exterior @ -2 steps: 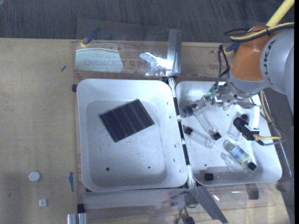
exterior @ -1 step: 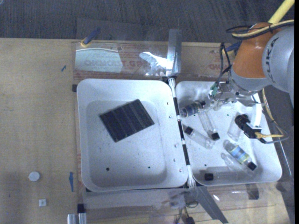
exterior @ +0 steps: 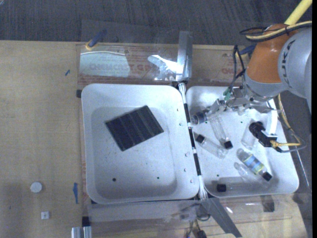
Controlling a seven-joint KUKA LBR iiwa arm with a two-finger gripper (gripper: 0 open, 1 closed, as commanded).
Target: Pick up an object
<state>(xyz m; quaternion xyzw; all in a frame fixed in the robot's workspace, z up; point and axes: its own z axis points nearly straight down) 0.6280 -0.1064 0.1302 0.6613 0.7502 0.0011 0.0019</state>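
Clear plastic vials (exterior: 219,132) with dark caps are the pick targets, several of them scattered across the right bin (exterior: 292,182): one lying near the middle with its cap toward the camera, one at a slant beside it, one along the near wall (exterior: 233,186), and a labelled bottle (exterior: 254,164) with blue and yellow print toward the near right corner. My read: light, rigid, smooth and round, so they will roll or squirt out of a two-finger pinch if caught off-centre. Best grip is across the body at mid-length, fingers square to the long axis; the cap end is narrower and less forgiving. See-through walls also make edges hard to judge. Gripper (exterior: 221,104) sits low over the far part of the right bin, close to a dark-tipped vial (exterior: 200,117) by the divider; finger spacing is lost against the clutter, so I cannot tell its state, and nothing visibly sits in it. Left bin (exterior: 94,133) holds a flat dark ribbed mat (exterior: 134,127), lying skewed; thin and flush to the floor, poor candidate for a pinch.
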